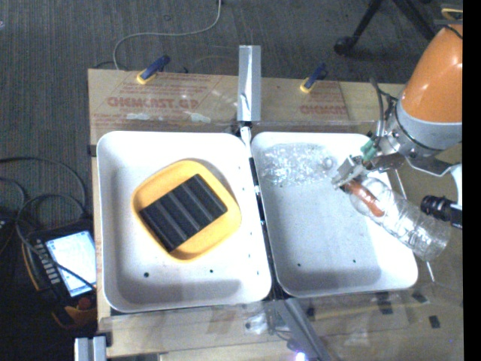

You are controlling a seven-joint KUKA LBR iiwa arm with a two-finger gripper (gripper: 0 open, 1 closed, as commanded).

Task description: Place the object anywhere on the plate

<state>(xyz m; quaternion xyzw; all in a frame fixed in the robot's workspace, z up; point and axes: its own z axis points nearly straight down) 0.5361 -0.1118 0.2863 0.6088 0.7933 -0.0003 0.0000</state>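
A yellow plate point(154, 190) lies in the left bin point(120, 277) with a black ribbed slab point(184, 210) on top of it. My gripper point(352, 174) hangs over the upper right part of the right bin point(323, 277). It is shut on the neck end of a clear plastic bottle point(402, 222) with an orange-red label near its top. The bottle slants down to the right, and its base reaches past the bin's right rim.
A crumpled piece of clear plastic point(294, 161) lies at the back of the right bin, left of the gripper. A metal divider post point(249, 81) stands behind the seam between the bins. Blue-and-yellow clamps point(152, 68) hold the board at the back.
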